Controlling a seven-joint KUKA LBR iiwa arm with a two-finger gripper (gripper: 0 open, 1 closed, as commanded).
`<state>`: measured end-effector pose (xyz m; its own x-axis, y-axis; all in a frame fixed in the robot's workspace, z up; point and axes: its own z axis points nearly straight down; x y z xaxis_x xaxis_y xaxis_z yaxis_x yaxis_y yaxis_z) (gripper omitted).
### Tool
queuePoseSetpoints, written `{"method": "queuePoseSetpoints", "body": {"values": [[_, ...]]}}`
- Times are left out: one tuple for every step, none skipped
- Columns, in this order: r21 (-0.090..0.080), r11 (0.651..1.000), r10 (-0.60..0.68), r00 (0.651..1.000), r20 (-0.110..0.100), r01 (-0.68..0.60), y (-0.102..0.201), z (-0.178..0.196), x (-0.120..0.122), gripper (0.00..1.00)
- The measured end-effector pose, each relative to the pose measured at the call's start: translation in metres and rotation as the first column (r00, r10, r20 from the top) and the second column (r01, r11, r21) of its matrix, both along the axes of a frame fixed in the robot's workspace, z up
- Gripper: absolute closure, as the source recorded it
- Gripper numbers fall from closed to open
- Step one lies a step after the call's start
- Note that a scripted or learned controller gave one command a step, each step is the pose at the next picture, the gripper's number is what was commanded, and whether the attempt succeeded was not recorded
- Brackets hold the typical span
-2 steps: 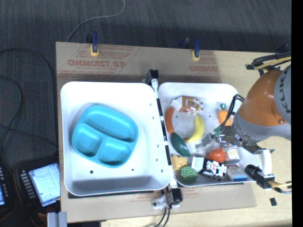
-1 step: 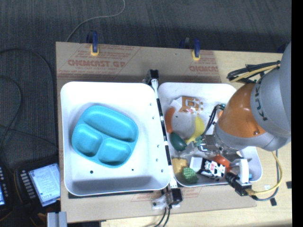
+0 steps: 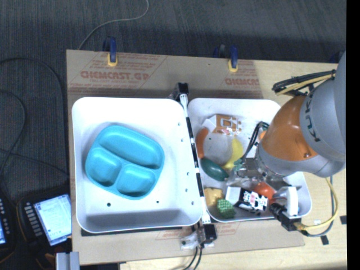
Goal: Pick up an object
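Grey arm [image 3: 315,134], orange-banded, hangs over the right white bin [image 3: 247,104], its pincer [image 3: 250,176] buried among clutter; open or closed, I cannot tell. Beneath it lies a dark green rounded toy [image 3: 214,169], probably light and slippery; grip across its narrow middle.

The bulky grey metal arm [image 3: 332,117] carries a glossy rounded orange band [image 3: 284,134] above its wrist. Black and yellow cables [image 3: 301,82] run along the grey casing above that band. Dark lettering marks the grey shell beside it.
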<state>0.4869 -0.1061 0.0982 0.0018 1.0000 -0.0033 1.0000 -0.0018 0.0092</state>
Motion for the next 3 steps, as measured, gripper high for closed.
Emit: {"method": "queuePoseSetpoints", "body": {"values": [[0.003, 1.000, 0.003, 1.000, -0.009, -0.003, 0.067, 0.086, 0.036, 1.00], [0.001, 1.000, 0.000, 1.000, -0.008, 0.000, -0.013, 0.144, 0.055, 1.00], [0.001, 1.000, 0.002, 1.000, -0.010, -0.002, -0.051, 0.127, 0.130, 1.00]]}}
